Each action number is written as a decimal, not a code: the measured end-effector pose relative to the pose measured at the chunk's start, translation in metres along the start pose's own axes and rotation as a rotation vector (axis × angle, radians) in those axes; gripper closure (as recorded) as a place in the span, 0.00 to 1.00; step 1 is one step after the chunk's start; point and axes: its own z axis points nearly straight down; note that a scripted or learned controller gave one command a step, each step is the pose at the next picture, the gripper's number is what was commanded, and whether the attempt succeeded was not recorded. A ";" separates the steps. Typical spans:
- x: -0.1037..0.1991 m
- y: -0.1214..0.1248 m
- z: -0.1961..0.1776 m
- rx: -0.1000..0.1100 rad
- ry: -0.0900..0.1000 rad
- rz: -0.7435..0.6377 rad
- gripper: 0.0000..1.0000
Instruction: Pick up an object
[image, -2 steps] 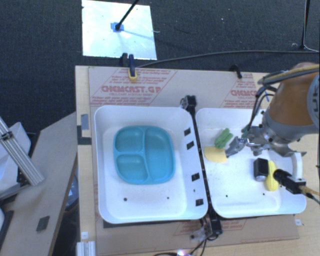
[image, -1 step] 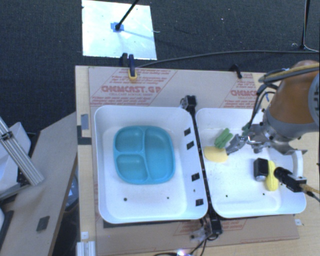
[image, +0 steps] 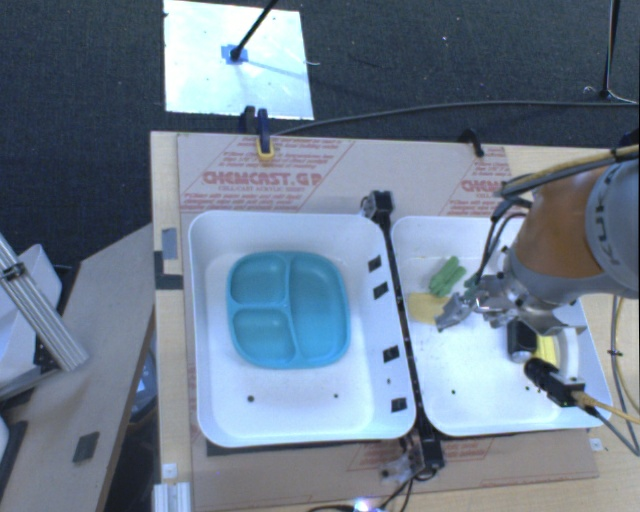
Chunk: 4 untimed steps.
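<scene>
Two small things lie in the right bin (image: 480, 415), near its left wall: a green piece (image: 447, 273) and, just below it, a pale yellow piece (image: 423, 307). My gripper (image: 452, 313) hangs low over the bin. Its tip is against the right edge of the yellow piece and just below the green one. Nothing can be seen held in it. The grey arm with its orange band (image: 560, 235) reaches in from the right and hides the bin's upper right part.
The left bin (image: 215, 400) holds a teal divided plate (image: 289, 308) at its middle. A black divider strip (image: 392, 300) runs between the two bins. The bins rest on a brown board (image: 300, 175) on the bench.
</scene>
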 end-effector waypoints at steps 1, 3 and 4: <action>0.000 0.000 0.052 -0.001 0.000 0.000 0.00; 0.000 0.009 -0.024 -0.011 -0.002 -0.003 1.00; 0.008 0.019 -0.078 -0.011 -0.002 -0.004 1.00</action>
